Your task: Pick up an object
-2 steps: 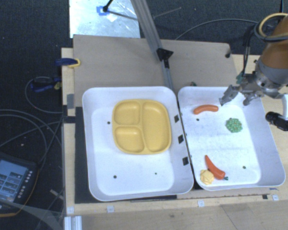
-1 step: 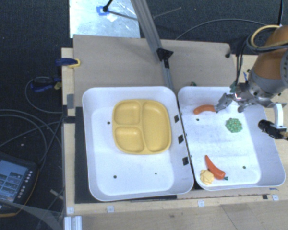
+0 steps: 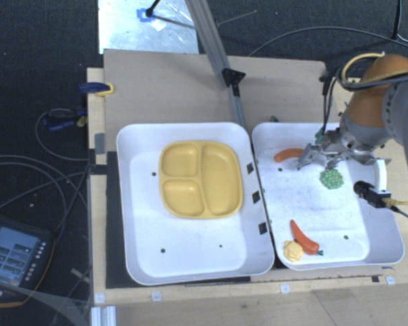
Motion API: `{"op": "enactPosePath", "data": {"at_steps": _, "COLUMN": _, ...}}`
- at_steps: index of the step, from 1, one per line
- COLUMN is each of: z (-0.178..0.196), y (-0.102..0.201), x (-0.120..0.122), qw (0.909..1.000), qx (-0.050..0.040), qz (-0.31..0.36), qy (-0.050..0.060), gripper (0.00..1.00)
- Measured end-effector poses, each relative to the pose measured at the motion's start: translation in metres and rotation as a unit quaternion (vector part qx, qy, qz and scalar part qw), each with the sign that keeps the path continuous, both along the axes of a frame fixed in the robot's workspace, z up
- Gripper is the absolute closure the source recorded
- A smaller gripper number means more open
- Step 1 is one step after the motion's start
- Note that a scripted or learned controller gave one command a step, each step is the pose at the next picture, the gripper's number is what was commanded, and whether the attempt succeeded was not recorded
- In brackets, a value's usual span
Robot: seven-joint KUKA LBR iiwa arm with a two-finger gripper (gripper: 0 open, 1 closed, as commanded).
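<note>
On your left you see the left bin (image 3: 136, 250) with a yellow plate (image 3: 200, 179) lying flat in it. Next comes the right bin (image 3: 381, 240), where the toys are. An orange sausage (image 3: 287, 155) lies near the top, a green bunch (image 3: 332, 178) sits in the middle, and a red carrot (image 3: 304, 237) touches a yellow lump (image 3: 293, 251) at the bottom. The gripper (image 3: 325, 156) hangs low between the sausage and the green bunch — you cannot tell if it is open or closed, and nothing shows in it. Watch out — it could come down in the gap and grab nothing, or bump the green bunch so it rolls away.
</note>
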State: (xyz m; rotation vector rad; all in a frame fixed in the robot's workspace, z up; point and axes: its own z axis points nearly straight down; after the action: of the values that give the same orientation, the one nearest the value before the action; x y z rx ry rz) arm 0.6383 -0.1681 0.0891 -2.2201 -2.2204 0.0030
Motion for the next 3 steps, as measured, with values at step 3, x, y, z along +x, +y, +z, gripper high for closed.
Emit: {"op": "enactPosePath", "data": {"at_steps": 3, "z": 0.112, "y": -0.001, "x": 0.001, "qw": 1.0, "qx": -0.0009, "qz": 0.001, "qy": -0.005, "gripper": 1.0}}
